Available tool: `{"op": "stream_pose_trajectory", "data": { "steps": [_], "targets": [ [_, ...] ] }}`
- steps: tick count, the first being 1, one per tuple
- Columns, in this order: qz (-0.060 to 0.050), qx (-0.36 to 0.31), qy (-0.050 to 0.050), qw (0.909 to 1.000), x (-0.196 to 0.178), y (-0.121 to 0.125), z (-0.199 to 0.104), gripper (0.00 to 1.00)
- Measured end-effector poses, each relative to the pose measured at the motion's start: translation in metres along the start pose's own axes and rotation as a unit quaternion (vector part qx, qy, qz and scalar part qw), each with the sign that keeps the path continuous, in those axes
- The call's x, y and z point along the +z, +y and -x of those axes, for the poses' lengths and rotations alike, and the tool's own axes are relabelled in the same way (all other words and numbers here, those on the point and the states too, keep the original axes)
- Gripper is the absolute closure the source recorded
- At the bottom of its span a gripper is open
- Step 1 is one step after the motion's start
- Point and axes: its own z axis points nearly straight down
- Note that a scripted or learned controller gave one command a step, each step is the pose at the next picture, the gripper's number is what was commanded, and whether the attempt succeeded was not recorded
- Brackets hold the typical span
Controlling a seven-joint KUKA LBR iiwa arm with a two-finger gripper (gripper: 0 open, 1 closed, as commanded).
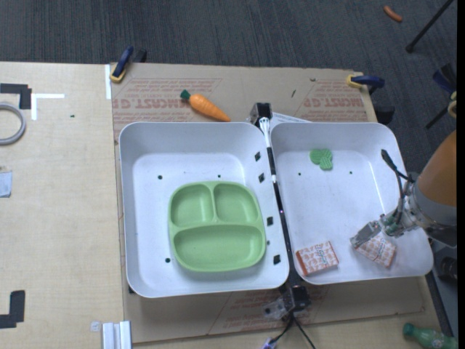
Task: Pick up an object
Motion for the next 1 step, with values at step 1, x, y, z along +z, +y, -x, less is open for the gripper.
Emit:
{"op": "stream_pose_trajectory", "data": {
  "steps": [1],
  "targets": [
    [0.001, 0.001, -0.001, 1.0000, -0.0099, 0.0013, 0.0006, 1.00]
  ]
}}
